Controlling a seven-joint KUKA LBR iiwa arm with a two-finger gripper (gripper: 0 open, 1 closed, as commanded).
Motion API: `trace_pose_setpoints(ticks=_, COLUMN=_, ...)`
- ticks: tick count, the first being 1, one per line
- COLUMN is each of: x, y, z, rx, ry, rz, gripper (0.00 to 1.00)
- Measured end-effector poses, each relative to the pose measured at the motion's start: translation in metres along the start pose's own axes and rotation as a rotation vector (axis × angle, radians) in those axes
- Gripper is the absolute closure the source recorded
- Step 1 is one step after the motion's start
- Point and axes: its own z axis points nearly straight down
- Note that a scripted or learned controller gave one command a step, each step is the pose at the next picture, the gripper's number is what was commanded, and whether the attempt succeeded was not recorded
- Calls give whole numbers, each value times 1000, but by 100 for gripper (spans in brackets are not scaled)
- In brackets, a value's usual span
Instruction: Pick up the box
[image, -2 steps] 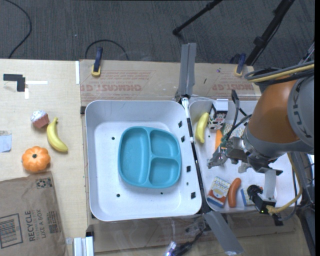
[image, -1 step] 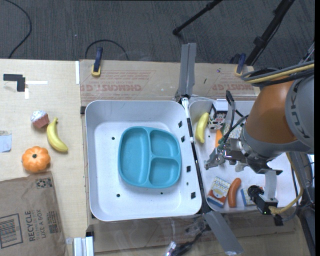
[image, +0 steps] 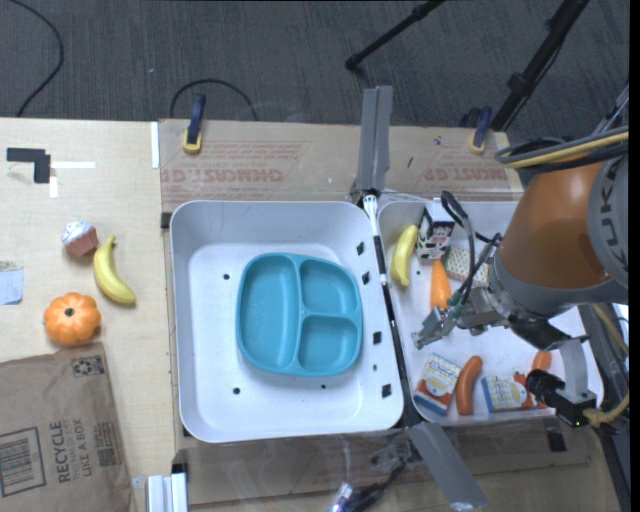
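Metal gripper (image: 432, 334), fingers spread and empty, just above the small rectangular box (image: 438, 381) (printed cardboard).

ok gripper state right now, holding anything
gripper: open, holding nothing, low over the right bin above the box.

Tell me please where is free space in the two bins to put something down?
Left bin: bare floor rings the blue divided plate, widest along the left wall and the near edge. Right bin: crowded, with banana, carrot, boxes and sausage under the gripper.
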Motion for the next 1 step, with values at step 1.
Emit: trace_pose_setpoints(ticks=1, x=-5, y=0, z=-31, rx=-3, ry=-1, rz=-32, gripper=0)
